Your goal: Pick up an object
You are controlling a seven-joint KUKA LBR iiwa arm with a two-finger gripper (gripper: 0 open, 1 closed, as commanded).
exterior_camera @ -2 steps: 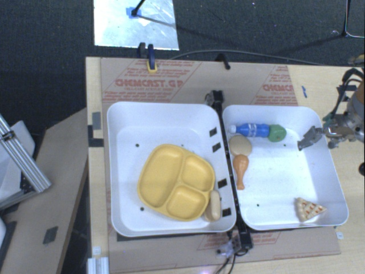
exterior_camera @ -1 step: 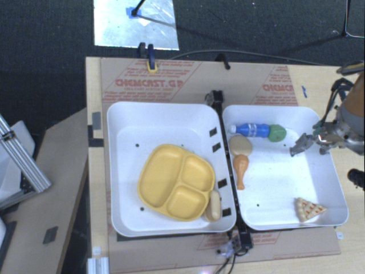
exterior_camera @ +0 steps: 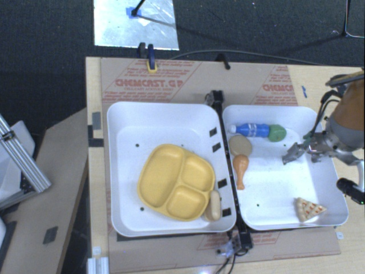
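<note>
My gripper (exterior_camera: 301, 154) hangs over the right part of the right bin (exterior_camera: 268, 218), its fingers spread open with nothing between them. A blue bottle (exterior_camera: 254, 130) lies at the bin's far side, with a green round object (exterior_camera: 277, 132) touching its right end. A tan round piece (exterior_camera: 240, 145) and an orange drumstick (exterior_camera: 241, 170) lie along the bin's left wall. A pizza slice (exterior_camera: 308, 209) sits in the near right corner, below the gripper. The left bin (exterior_camera: 125, 153) holds a yellow divided plate (exterior_camera: 177, 181) and a beige bread roll (exterior_camera: 214, 205).
A black divider with clips (exterior_camera: 225, 170) runs between the two bins. The bins rest on a cardboard sheet (exterior_camera: 171, 81). A blue and yellow clamp (exterior_camera: 150, 56) stands at the bench's far edge. A cable (exterior_camera: 256, 55) crosses behind the bins.
</note>
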